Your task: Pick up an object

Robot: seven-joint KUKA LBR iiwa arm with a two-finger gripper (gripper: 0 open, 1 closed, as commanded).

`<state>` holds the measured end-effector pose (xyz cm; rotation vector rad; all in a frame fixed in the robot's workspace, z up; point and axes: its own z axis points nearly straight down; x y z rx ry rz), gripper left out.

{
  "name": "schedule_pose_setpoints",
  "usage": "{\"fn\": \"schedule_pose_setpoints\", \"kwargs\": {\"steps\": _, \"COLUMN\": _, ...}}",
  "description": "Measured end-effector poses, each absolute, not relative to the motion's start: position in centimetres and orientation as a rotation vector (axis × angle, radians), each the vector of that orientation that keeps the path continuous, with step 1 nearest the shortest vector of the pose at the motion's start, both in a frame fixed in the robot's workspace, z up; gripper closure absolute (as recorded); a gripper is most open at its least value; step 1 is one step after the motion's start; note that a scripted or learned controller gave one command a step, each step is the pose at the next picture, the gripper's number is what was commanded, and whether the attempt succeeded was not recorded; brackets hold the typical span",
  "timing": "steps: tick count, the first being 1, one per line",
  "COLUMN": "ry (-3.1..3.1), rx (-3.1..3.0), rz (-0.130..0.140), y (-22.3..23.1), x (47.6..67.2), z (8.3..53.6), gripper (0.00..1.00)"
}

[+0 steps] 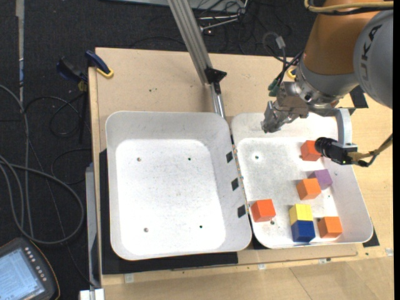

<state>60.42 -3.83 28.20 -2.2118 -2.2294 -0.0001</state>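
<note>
end effector (273, 122) above right bin (350, 186), blocks (302, 222)

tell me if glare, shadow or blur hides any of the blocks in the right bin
Camera view: lighting is even, with no strong glare on the right bin; the blocks cast only soft, short shadows. The orange block, yellow block and blue block are sharp. The gripper looks slightly soft, and a black fitting on the arm overlaps the edge of the upper orange block.
</note>
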Motion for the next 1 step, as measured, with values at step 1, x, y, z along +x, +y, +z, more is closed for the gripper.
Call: {"fn": "schedule_pose_setpoints", "kwargs": {"steps": 1, "ry": -2.229, "rx": -2.211, "rz": 0.001, "y": 1.85, "x": 60.68, "z": 26.66, "gripper": 1.00}}
